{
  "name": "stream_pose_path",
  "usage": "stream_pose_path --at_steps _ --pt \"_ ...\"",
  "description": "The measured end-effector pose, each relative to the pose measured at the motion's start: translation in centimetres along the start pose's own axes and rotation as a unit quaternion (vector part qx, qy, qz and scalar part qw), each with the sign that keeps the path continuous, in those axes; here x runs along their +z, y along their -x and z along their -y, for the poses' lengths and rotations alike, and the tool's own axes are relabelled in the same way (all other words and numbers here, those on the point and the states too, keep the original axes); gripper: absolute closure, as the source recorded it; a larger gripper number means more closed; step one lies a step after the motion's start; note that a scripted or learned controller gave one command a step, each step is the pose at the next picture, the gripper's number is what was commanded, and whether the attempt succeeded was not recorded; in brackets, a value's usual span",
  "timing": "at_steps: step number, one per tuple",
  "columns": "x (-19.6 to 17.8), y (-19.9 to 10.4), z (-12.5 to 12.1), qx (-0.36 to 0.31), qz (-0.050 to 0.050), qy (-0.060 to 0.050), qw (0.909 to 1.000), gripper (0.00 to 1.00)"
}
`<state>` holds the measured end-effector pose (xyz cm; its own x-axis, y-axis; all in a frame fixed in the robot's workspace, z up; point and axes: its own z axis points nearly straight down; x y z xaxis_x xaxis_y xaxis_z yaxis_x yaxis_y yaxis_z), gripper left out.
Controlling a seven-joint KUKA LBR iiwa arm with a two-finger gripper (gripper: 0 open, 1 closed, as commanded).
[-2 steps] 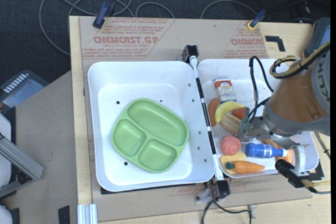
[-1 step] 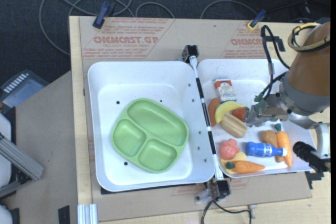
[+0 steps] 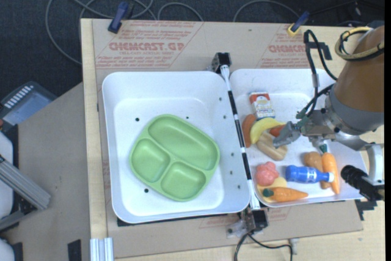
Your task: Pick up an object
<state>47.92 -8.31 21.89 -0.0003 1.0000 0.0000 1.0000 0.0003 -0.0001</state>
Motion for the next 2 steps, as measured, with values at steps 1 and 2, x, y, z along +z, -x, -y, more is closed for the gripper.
stream_pose_path --at_steps 1,2 --pt "13.0 2.8 -4.9 0.001 0.0 -0.002 1.0 0.0" --pt "11.8 2.8 -5.1 0.001 0.0 0.0 1.0 1.0"
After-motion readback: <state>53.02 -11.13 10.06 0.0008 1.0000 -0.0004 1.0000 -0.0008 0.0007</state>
